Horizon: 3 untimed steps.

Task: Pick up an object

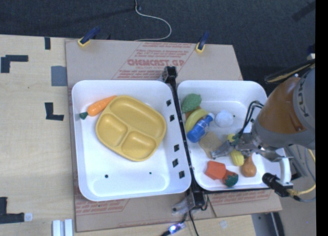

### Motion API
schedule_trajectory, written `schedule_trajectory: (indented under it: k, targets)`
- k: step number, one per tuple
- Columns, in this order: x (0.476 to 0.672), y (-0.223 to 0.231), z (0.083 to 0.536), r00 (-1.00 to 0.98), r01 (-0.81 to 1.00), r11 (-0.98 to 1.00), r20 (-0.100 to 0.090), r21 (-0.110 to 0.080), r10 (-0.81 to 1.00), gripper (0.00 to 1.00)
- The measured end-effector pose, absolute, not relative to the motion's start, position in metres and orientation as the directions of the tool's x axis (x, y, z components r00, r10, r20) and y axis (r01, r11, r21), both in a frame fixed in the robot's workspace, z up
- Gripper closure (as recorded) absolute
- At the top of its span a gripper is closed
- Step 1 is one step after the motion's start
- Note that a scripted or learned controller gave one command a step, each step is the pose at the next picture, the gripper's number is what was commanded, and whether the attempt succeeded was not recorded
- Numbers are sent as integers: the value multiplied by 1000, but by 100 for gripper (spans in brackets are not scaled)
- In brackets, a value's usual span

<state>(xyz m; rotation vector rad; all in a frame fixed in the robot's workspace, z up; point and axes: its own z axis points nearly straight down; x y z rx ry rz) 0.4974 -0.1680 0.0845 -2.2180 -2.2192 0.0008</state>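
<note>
Two white bins [82, 127], one yellow tray [131, 127], one carrot [100, 105], one blue bottle [199, 128].

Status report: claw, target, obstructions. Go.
Claw low in right white bin, nothing visibly gripped. Small yellow toy piece beside it. Crowded by pear-shaped orange toy, red block and blue plastic bottle.
</note>
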Motion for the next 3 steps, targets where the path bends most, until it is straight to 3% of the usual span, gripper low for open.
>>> schedule_trajectory:
  k: [1, 3]
  targets:
    - [498, -167, 93, -1, 1000, 2, 6, -4, 1000, 100]
    - [497, -162, 177, -2, 1000, 2, 0, -1, 1000, 100]
